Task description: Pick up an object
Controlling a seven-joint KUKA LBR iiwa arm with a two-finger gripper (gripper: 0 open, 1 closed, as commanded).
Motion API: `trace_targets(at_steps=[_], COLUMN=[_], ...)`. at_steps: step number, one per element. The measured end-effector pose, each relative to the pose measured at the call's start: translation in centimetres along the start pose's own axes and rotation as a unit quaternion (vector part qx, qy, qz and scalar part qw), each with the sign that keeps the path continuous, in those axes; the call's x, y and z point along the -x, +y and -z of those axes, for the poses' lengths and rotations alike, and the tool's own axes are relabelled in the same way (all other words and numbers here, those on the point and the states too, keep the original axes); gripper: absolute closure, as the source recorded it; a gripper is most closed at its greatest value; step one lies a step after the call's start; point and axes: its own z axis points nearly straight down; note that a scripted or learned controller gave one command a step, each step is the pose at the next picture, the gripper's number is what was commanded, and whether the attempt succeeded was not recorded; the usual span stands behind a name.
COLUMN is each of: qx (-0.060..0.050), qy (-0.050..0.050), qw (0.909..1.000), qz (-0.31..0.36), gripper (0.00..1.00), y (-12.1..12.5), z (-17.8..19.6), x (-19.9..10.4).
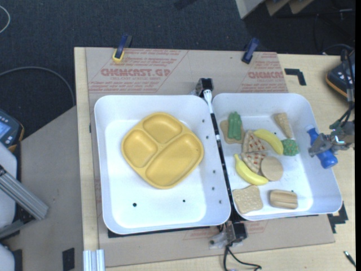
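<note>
Left bin (113,208): holds a yellow divided plate (162,149), lying flat near its middle.
Right bin (316,196): holds the toy food, clustered in its left and centre part.
Items, far side: green piece (234,126) on a tan slab (225,132) near the bin's far-left corner; cone (283,125) toward the far-right.
Items, middle: banana (269,140) touching a waffle wedge (255,145); green broccoli (290,147) just beside the banana's right end; round tan disc (272,168) below them.
Items, near side: second banana (249,173) along the left; cracker (248,199) at the near-left corner; bread roll (283,199) near the near edge.
Gripper (326,147): over the right bin's right edge, blue part plus grey metal, apart from all the food.
Jaws: cannot tell whether wide or narrow; too small and blurred. Nothing seen between them.
Closest candidates: broccoli and cone, both to the gripper's left, not touching it.
Progress: judged early. No item is lifted; everything lies on the bin floor.
Left to do: pick a target, move over it, descend, close, lift.
Risk: middle items touch or overlap, so a grasp there may catch two or slip; roll and cone sit freer.
Tabletop (169,72): brown board under both bins, clamps (120,49) at its far edge.
</note>
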Motion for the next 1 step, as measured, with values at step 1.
trace_targets(at_steps=[1], qx=[-0.001], qy=[0.002], qw=[1.0000], qz=[0.002], gripper=[1.00], y=[2.13], z=[0.41], x=[-4.27])
